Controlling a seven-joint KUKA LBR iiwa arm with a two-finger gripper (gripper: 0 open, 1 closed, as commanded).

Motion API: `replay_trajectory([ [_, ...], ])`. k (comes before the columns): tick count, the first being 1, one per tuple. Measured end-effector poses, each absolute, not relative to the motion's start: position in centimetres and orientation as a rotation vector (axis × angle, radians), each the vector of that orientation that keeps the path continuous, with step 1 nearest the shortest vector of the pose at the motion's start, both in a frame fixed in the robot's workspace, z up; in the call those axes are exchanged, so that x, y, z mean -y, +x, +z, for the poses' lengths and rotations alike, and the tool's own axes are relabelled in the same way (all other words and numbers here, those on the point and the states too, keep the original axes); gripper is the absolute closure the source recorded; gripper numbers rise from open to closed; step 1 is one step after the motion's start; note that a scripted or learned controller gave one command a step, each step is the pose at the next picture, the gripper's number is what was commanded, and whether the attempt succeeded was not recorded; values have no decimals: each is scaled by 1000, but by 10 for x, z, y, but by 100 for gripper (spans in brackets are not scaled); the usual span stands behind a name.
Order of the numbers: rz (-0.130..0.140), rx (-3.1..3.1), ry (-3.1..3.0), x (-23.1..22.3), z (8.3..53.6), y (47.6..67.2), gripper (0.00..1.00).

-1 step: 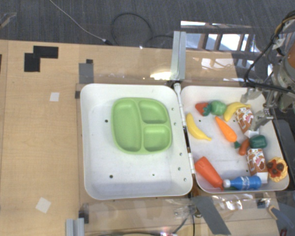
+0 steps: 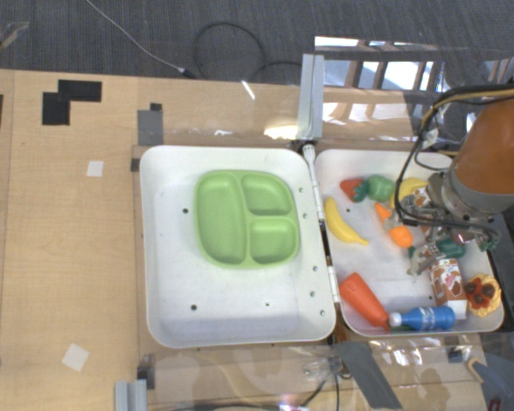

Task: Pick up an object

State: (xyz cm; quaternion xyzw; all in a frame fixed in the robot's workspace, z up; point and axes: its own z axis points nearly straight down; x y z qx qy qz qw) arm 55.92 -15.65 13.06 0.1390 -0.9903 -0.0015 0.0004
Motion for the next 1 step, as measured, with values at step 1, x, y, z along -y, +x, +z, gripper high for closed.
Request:
replay_trajectory([
  [1,6,3142,302,136,90,556,0],
])
